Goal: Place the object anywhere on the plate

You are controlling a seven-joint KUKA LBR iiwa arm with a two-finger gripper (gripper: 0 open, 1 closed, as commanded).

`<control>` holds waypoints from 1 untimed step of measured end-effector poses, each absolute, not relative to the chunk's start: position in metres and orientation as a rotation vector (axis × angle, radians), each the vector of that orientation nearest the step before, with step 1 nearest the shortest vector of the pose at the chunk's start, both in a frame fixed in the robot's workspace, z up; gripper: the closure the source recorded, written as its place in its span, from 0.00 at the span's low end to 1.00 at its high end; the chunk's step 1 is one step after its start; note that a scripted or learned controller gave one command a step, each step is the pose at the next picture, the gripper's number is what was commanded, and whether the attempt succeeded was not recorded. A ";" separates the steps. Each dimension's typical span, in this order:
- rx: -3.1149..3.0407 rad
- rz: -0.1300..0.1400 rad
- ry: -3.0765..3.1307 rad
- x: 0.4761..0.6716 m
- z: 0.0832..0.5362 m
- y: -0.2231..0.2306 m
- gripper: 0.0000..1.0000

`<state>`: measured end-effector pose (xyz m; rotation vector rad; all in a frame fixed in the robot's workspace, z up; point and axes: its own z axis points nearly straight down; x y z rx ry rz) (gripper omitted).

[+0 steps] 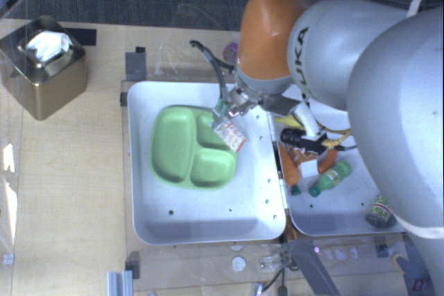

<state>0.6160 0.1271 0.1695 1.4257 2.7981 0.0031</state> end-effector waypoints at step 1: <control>1.426 0.004 2.797 0.616 0.170 0.127 0.00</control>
